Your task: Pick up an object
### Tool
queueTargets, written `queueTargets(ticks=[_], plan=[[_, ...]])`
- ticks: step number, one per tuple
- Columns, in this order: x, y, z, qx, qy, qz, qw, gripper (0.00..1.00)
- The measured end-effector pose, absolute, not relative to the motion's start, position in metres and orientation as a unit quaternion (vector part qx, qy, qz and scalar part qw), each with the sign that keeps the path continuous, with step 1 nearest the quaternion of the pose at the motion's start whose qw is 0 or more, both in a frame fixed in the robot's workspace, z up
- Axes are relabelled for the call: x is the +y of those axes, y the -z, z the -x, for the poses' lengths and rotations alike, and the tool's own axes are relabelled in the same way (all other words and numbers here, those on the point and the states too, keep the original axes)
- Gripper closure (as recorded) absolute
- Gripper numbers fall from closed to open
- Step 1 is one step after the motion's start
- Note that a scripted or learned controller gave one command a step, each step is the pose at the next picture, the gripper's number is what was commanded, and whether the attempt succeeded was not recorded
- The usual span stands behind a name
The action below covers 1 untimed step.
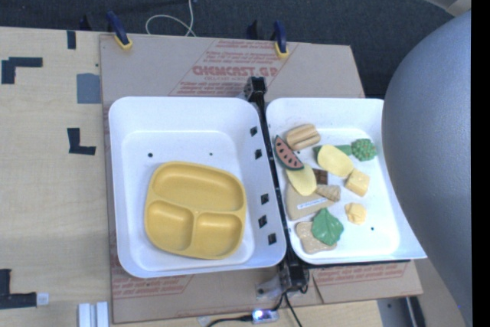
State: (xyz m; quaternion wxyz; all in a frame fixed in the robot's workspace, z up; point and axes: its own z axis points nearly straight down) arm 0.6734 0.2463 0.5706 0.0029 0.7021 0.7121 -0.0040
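Camera view: two shallow white bins on a cardboard-topped bench, toy food in the right one.

The right white plastic bin holds small toy food pieces clustered left of its centre: a tan hot-dog bun, a red watermelon slice with dark rind, a pale yellow oval piece, a bumpy green broccoli floret, two yellow cheese-like cubes and a flat green leaf lying on a beige cookie shape. The left white bin carries a yellow three-compartment plastic tray. Red print on the brown cardboard sheet reads "CHEMCAST GP". The grey arm looms at the right; whether its hand is apart or together I cannot tell.
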Motion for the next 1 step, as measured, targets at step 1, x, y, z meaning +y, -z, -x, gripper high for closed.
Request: queueTargets(ticks=[1], plan=[[0.2478,-0.5789,-0.6748,0.712,-0.0005,-0.703,0.006,1.0]])
